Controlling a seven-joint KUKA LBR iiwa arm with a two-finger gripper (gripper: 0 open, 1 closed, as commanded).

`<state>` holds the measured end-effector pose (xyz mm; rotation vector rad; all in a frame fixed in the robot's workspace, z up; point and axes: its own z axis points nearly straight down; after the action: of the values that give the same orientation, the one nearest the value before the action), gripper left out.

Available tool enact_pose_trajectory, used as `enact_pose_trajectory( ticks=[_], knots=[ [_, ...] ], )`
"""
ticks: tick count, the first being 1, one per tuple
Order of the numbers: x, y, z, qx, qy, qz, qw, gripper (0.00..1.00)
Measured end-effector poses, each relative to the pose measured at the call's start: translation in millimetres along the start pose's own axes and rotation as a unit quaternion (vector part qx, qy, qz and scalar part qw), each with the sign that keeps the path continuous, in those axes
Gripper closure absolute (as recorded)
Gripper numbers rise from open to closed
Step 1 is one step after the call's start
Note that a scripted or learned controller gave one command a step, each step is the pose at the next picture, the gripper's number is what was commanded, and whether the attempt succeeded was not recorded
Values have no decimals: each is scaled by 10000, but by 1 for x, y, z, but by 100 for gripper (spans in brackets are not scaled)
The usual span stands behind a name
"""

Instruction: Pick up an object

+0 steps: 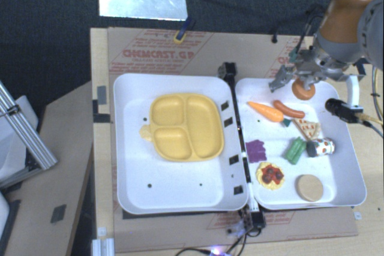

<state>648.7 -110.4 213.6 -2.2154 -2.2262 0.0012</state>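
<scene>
camera view: gripper [298, 82] hovers over the right bin's [354, 186] far edge above a brown donut [303, 90], fingers spread wide, holding nothing; closing off-centre could knock it away.

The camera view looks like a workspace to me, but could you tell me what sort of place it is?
Probably a robotics lab bench set up for picking trials: two shallow white bins side by side, toy food such as a carrot in the right one, a yellow divided plate in the left, and the arm's tool above.
</scene>
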Motion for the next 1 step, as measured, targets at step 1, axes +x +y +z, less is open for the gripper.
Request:
enact_pose_trajectory(
  ticks=[1],
  knots=[
    [-2, -3, 63, 15, 2, 18, 10000, 0]
  ],
)
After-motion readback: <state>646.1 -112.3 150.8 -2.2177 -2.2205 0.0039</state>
